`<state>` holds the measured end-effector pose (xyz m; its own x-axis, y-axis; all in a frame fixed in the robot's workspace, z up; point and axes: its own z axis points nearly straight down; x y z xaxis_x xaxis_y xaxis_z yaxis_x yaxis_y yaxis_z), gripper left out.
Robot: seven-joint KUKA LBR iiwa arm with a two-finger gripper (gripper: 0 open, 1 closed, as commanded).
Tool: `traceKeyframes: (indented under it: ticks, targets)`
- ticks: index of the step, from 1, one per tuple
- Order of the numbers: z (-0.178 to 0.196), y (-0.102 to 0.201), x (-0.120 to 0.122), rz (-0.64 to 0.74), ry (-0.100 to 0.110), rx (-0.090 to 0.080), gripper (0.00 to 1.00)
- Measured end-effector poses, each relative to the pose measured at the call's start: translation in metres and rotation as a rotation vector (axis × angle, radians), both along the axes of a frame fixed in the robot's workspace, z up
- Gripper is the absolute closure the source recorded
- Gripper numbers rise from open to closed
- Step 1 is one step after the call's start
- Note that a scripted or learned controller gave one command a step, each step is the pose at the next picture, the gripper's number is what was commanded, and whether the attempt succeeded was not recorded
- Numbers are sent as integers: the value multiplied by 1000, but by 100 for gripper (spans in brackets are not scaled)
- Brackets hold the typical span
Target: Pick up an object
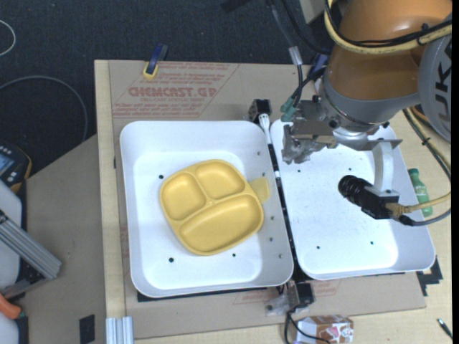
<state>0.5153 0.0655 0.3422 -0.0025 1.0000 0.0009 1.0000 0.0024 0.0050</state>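
Arm: grey with an orange band (380, 41), looming large at upper right and reaching over the bench.
Gripper: the gripper (296, 153) hangs over the far left corner of the right bin (323, 224), close to the rim where the two bins meet.
Jaws: the slanted view does not settle whether they are spread or pressed together, so that cannot be told. Nothing is seen between them, and nothing is seen touching them.
Object: a yellow divided plate (211, 206) lies flat, compartments up, in the middle of the left bin (136, 185). It is well apart from the gripper, on the other side of the shared rim.
Beneath the gripper: bare white bin floor, speckled with small dark dots.
Step in hand: by the look of it, the approach. No grasp is made, and the pick has not begun.
Next move: likely a crossing to the left bin, then a descent on the plate. A low, broad, smooth dish gives little to pinch, so an edge or one of the raised dividers seems the best purchase.
Risk: the plate could slide on the slick floor, or tip out of a shallow grip.
Surroundings: both bins sit on a printed cardboard sheet (186, 84).
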Motion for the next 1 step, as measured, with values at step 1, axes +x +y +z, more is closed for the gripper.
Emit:
traceKeyframes:
  ticks: [1]
  targets:
    - [43,35,-37,2,1,1,100]
